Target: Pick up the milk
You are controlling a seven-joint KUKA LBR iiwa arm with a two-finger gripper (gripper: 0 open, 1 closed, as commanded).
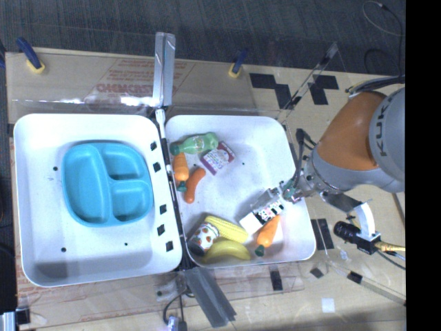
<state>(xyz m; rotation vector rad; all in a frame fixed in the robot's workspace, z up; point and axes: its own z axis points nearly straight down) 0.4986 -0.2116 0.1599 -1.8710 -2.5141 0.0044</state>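
Milk [260,216]: small white carton, lying flat in the right bin [269,133], near-right part, long axis slanting up toward the arm. A carrot [268,233] touches its lower side; a banana [224,229] lies just left. Gripper [281,196] sits at the carton's upper-right end, practically on it. Cannot tell whether it has closed or grips anything.

A robotics lab test bench: two white bins [27,185] sit on a cardboard-covered bench [207,71] held by blue clamps [31,57] at 10 and 12 o'clock, black marker tags [275,88] at 1 o'clock, loose cables [379,12], toy food [224,240] in the right bin.
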